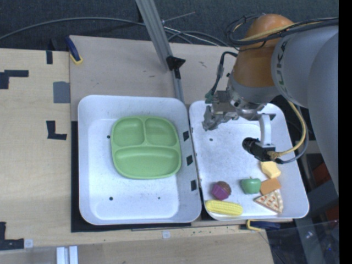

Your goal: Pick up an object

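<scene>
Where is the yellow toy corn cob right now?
The yellow toy corn cob lies at the near edge of the right white bin, just below the round purple toy.

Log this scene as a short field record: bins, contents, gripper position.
left bin: holds a green divided plate
right bin: toy food along its near edge
toy food: purple piece, corn, green piece, pizza slice, yellow block, orange block
gripper: over the right bin's far left corner, apart from the food
grasp: nothing seen held
</scene>
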{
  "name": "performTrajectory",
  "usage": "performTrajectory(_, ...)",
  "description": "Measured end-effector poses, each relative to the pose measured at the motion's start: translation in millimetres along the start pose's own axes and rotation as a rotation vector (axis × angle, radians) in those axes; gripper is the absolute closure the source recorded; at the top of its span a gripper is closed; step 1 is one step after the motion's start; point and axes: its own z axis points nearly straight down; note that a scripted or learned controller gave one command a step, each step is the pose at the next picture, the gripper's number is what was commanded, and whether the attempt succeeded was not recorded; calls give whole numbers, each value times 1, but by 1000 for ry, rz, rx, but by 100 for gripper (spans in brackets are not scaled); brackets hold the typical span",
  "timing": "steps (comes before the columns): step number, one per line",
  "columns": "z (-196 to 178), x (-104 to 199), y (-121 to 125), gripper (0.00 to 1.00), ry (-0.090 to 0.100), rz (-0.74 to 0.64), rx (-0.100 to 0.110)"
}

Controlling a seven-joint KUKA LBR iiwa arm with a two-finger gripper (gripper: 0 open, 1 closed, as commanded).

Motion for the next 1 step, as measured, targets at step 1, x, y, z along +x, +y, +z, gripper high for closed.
performTrajectory(1,9,54,-7,100,0,-1,0)
